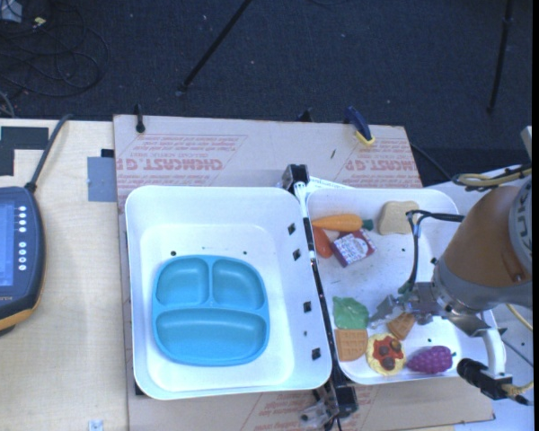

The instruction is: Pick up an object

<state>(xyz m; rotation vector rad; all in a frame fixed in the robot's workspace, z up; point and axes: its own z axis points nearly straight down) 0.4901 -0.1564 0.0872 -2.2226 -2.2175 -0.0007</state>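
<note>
Down among the toy food, lower right of frame

Small orange-brown piece [402,325] lying on the floor of the right bin [436,200], toward the lower right of the frame, just beside the gripper [404,309]. Gripper low over that bin, right above the piece; whether apart or together, impossible to tell from this angle. Arm [485,241] coming in from the right edge.

Close by on the left, a green leafy toy [349,312], and under it a square orange cracker [350,343]. Along the bin's lower edge, a yellow-and-red round toy [386,354] and purple grapes [429,359]. Near the bin's upper edge, a carrot [338,223] and a beige roll [397,216], with a purple packet [352,249] just below the carrot.

Further left, the left bin [207,203], holding a blue divided plate [211,310]. At the far left edge, a screen device [4,250] on the wooden bench [72,348].
</note>
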